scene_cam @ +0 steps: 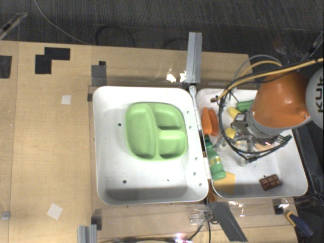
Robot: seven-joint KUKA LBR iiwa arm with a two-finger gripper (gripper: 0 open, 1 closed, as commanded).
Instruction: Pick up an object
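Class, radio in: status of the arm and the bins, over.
Gripper low in right bin, nothing seen held. Orange piece, green bottle, brown block loose nearby. Green tray in left bin.

even, bright overhead light, glare on the left bin's (pixel 101 135) rim, soft shadows, slightly blurry throughout.

Robotics lab: bench (pixel 45 151), bins (pixel 109 186), cables (pixel 243 82).

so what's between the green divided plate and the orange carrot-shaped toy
In the camera view, the two bins' adjoining rims lie between the green divided plate and the orange carrot-shaped toy; otherwise bare white bin floor.
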